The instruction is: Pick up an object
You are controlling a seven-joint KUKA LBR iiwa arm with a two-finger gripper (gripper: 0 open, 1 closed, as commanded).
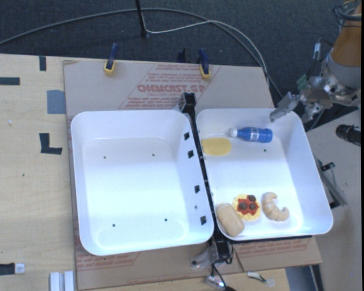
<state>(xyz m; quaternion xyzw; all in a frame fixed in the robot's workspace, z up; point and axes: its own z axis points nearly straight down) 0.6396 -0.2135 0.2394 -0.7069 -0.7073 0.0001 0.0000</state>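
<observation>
The left bin [133, 180] lies bare white, and it meets the right bin [312, 174] along a black clipped seam in the middle of the surface [24, 162]. All the candidates for the pick sit in the right bin. Near its far wall lies a yellow oval piece [216, 146], and just beside that a blue bottle [252, 134] on its side with its white cap toward the seam. Along the near wall, 3 toy foods cluster: a tan bread roll [230, 219], a small tart with red topping [247, 206] touching or nearly touching it, and a pale croissant [275, 207] just to the right.

The pincer [286, 108] hovers at the far right corner of the right bin, over the rim, with nothing between its tips. I judge the task to be at the approach step, with no grasp made. The bottle lies closest; the next move would call for travelling inward over it, aligning across its narrow body and descending.

The pincer is small and blurred against the dark floor, so I cannot tell how wide it stands. The arm is cut off at the frame's right edge.
</observation>
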